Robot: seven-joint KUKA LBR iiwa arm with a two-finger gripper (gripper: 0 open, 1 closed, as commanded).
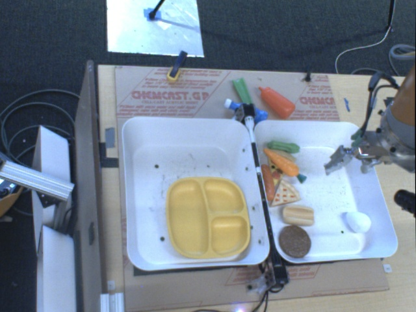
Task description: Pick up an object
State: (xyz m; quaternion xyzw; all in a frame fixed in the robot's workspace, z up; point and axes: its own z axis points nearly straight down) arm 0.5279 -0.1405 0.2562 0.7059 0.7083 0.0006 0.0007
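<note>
Your gripper [339,159] hovers over the right-hand shallow white bin's [383,229] right edge, fingers' state unclear, toy foods crowded along its left wall.

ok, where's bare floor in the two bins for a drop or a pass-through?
Left bin: bare strip along the far side, beyond the yellow divided tray. Right bin: open floor in the middle, between the end effector, the white egg-like piece and the bread roll. Crowded along the right bin's left wall: carrot, sandwich wedge, brown cookie.
</note>
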